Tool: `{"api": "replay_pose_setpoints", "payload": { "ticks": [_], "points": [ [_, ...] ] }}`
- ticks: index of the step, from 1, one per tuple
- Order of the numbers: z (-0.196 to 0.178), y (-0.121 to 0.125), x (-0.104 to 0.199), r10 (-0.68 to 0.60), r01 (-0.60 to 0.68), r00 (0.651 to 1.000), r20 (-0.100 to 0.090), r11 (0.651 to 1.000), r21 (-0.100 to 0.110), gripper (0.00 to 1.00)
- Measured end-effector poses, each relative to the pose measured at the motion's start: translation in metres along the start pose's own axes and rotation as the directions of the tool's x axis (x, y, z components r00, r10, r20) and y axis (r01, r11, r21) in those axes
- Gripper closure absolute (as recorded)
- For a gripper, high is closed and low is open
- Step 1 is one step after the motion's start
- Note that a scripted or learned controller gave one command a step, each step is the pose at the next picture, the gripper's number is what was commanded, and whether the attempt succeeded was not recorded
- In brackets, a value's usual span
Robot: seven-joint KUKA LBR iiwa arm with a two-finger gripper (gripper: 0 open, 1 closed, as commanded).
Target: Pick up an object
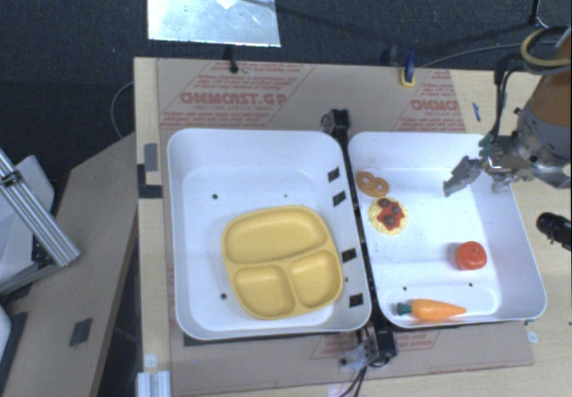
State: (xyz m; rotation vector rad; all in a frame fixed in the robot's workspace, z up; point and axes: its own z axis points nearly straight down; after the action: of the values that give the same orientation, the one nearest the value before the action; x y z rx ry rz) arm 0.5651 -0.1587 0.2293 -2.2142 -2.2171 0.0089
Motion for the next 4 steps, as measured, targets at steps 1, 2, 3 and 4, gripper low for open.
{"api": "replay_pose_setpoints", "payload": {
  "ticks": [1, 2, 3, 4],
  "points": [
    [-0.006, 0.002, 0.000, -0.003, 0.003, 1.000, 0.002, 1.000, -0.011, 0.00],
    [0.057, 0.002, -0.001, 0.000, 0.000, 1.000, 0.001, 1.000, -0.007, 0.00],
    [0.099, 0.000, 0.004, 0.000, 0.000, 1.000, 0.001, 1.000, -0.008, 0.00],
    [0.147, 0.001, 0.004, 0.001, -0.001, 1.000, 0.002, 1.000, -0.010, 0.00]
  ]
}}
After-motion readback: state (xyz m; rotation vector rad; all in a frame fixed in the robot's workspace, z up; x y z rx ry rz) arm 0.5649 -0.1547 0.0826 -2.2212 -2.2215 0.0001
